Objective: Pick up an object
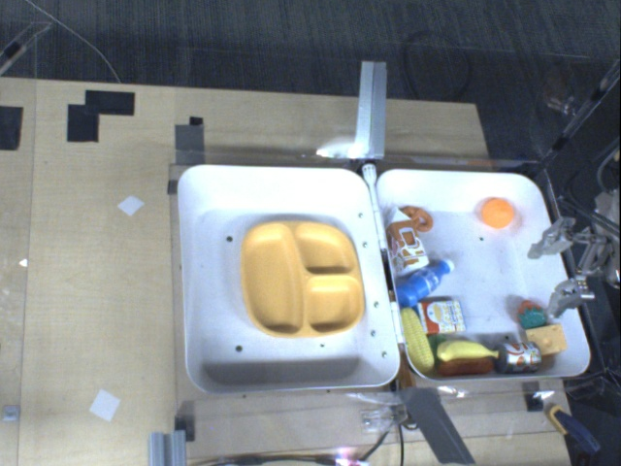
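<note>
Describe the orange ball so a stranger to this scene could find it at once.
Start with the right-hand white bin, the one crowded with small items rather than the one holding the yellow divided tray. Look to its far right corner, where the orange ball sits alone on bare white floor. It is the only round, plain orange thing; the other items cluster along the bin's left wall and near edge.

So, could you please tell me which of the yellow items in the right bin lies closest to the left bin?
The corn cob, lying against the dividing wall; the banana sits further right.
</note>
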You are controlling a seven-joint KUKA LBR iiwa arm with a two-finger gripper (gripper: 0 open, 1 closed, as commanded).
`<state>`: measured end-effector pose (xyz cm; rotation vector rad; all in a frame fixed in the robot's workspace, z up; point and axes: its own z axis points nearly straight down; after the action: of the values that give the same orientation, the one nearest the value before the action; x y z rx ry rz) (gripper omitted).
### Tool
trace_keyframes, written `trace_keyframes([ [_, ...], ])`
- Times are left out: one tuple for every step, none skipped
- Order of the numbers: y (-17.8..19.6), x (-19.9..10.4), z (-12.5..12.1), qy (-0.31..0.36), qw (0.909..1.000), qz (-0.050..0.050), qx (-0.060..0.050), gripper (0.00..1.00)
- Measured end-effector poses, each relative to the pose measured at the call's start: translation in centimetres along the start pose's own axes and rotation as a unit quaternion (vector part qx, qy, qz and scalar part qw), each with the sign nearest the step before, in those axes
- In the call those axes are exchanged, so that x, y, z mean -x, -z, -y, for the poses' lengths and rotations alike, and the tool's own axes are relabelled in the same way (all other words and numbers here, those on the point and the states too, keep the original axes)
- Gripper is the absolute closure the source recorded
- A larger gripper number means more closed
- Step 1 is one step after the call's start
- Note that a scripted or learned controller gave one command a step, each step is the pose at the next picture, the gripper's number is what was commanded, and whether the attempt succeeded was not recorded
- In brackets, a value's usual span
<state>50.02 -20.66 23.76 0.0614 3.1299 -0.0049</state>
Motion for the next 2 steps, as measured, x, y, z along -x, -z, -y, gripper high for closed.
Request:
trace_keyframes([
  [1.2,0.3,-0.2,0.003,1.0000,0.004,-0.001,1.00],
  [-12.8,-1.4,-0.2,-0.190,0.9817,-0.005,0.001,1.00],
])
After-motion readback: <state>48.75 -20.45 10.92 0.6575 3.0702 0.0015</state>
